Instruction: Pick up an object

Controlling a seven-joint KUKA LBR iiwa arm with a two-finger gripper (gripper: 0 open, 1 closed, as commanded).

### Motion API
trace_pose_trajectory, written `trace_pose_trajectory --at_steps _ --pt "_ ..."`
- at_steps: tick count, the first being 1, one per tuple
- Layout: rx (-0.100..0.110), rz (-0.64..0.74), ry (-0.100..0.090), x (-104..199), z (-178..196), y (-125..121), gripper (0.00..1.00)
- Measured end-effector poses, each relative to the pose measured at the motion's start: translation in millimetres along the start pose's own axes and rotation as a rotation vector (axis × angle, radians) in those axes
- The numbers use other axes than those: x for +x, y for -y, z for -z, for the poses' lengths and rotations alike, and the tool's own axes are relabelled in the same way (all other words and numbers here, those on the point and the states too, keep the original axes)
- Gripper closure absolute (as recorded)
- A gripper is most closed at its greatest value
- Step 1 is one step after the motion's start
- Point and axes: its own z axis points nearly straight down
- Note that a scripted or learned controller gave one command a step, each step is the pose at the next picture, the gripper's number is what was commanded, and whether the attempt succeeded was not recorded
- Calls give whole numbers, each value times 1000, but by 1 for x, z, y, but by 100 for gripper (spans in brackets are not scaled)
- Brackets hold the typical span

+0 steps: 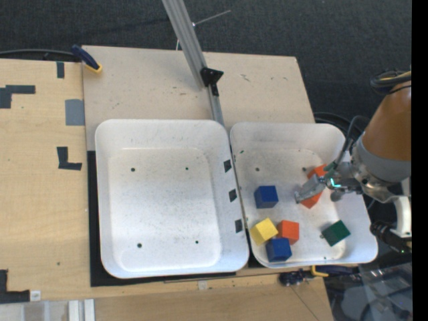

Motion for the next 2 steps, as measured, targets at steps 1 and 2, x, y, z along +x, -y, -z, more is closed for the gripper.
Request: trace_pose_trajectory --at_steps 1,2 --pt "-4 1 0 0 2 -1 0" --pt "1 0 0 -1 -42 -1 0"
